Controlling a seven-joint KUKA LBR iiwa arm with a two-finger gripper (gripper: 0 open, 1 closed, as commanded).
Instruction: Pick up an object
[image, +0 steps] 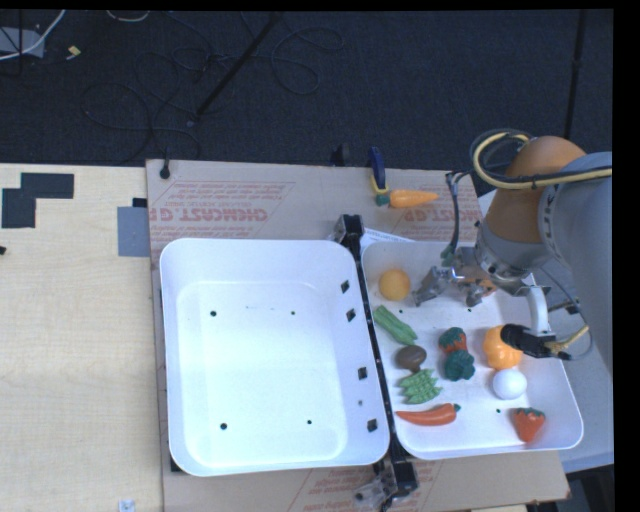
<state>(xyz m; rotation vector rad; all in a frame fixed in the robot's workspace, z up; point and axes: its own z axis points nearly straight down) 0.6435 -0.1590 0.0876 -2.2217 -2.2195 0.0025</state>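
My gripper (450, 288) hangs low over the back of the right bin (560, 440), with its fingers spread open and nothing between them. A yellow lemon (394, 284) lies just to its left. In front of it lie a green cucumber (394, 324), a brown potato (410, 356), a leafy green piece (420, 385) and a red chili (428, 415). Further right are a small red and green piece (452, 340), a dark green broccoli (460, 366), an orange pepper (500, 347), a white egg (508, 383) and a red strawberry (528, 424).
The left bin (180, 300) is white, with a black hinge strip (362, 330) between the two bins. An orange carrot (410, 199) lies on the cardboard behind the right bin, beside a blue clip (377, 170). The arm's grey body (580, 230) covers the far right.
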